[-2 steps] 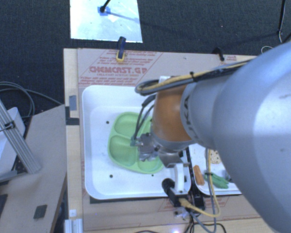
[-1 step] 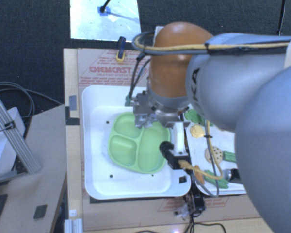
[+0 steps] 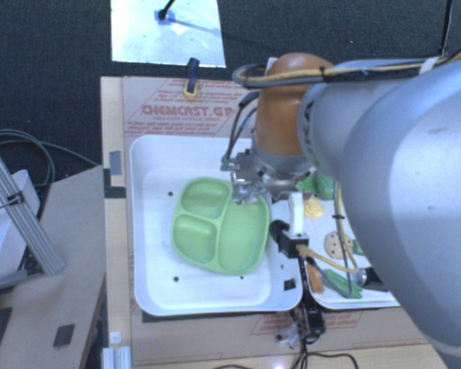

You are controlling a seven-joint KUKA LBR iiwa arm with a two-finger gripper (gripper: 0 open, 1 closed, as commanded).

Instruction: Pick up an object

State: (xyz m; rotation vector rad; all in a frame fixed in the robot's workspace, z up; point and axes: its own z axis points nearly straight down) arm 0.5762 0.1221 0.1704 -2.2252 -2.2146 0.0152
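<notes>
A light green plastic plate with three compartments [image 3: 219,231] lies flat in the left shallow white bin [image 3: 157,283], slightly toward that bin's right side. The grey arm with its orange band [image 3: 280,114] comes in from the right and hangs over the divide between the two bins, and its pincer [image 3: 244,193] sits at the plate's upper right rim (whether it is clenched or released cannot be told, since the wrist hides the tips). In the right white bin [image 3: 369,298], largely covered by the arm, lie a small yellow piece [image 3: 313,207], a round beige perforated disc [image 3: 334,244], and a green elongated item [image 3: 339,284] beside an orange one [image 3: 315,274]. Both bins rest on a tabletop lined with printed cardboard [image 3: 177,110].
</notes>
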